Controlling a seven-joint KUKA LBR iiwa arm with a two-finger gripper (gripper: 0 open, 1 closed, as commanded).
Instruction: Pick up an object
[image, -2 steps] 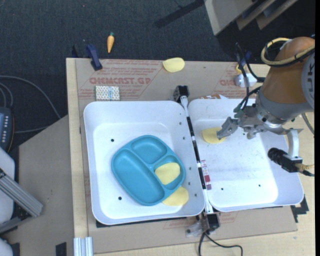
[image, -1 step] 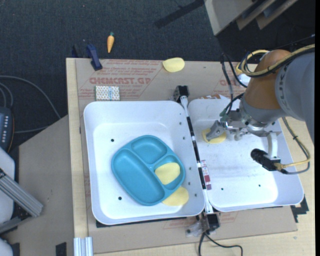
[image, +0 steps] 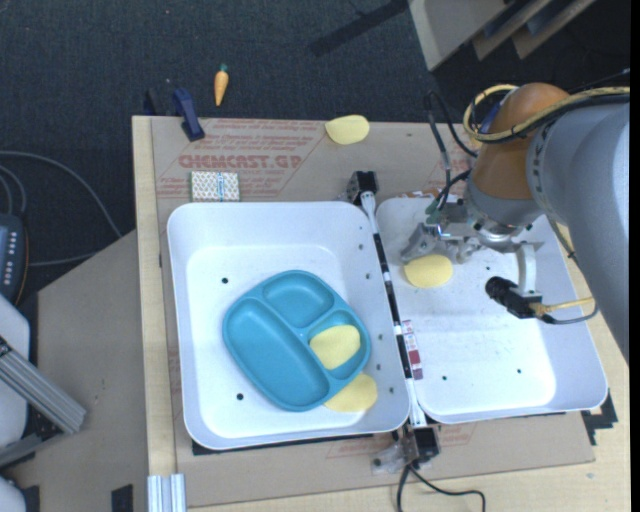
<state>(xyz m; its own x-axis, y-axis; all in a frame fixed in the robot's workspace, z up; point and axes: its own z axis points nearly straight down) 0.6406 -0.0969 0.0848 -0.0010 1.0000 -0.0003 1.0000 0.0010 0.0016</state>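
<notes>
While the grey arm reaches into the right bin (image: 500, 380), its gripper (image: 432, 245) hangs just above a smooth, rounded yellow piece (image: 428, 272) on the white floor; whether it is open or closed cannot be told; a glossy blue divided tray (image: 280, 345) in the left bin (image: 200, 250) cradles another yellow piece (image: 335, 345); a third (image: 352, 394) lies beside it.

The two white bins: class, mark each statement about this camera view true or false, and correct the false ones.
1. A blue divided tray lies in the left bin. True.
2. The tray's small compartment holds a yellow piece. True.
3. The gripper hangs over the left bin. False: it is over the right bin, just above a yellow piece.
4. A red ball lies on the cardboard behind the bins. False: a yellow piece lies there.
</notes>
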